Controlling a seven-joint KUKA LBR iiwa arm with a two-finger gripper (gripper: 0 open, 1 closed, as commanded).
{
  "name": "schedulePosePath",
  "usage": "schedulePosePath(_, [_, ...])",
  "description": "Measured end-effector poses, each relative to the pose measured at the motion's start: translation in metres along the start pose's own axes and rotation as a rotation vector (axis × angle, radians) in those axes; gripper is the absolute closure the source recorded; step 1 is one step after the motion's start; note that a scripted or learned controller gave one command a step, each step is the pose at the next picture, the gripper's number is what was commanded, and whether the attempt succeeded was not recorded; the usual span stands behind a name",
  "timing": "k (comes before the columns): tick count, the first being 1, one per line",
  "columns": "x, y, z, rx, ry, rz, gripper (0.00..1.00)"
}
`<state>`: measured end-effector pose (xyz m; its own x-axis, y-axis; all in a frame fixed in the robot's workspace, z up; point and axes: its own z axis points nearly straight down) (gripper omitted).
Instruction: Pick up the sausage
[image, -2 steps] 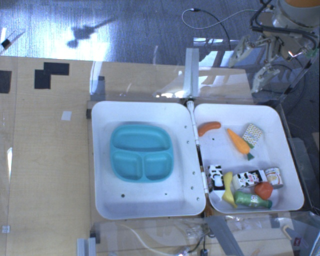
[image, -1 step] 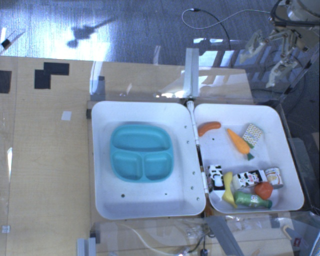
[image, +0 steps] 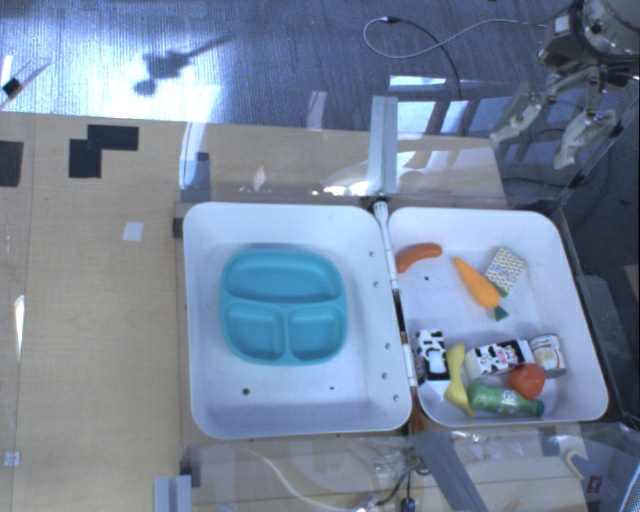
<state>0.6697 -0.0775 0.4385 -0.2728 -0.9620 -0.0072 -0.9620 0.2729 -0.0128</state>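
The sausage (image: 418, 256) is a short orange-brown link lying in the right bin (image: 560, 250), near its upper left corner beside the divider. My gripper (image: 553, 120) hangs high at the top right, well beyond the bin's far edge, and its two pale fingers (image: 583, 133) are spread apart with nothing between them. It is far from the sausage, up and to the right of it.
The right bin also holds a carrot (image: 478, 285), a patterned packet (image: 505, 269), a milk carton (image: 498, 358), a can (image: 547, 354), a tomato (image: 527, 380), a banana (image: 456, 378) and a green bottle (image: 505, 401). A blue divided plate (image: 284, 304) lies in the left bin (image: 210, 400).
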Motion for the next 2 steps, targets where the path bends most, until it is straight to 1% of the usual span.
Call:
schedulePosePath(1, [0.003,0.057,0.025,-0.003,0.002,0.067,0.00])
schedulePosePath(2, [-0.034,0.010,0.001,-0.002,-0.001,-0.409,0.00])
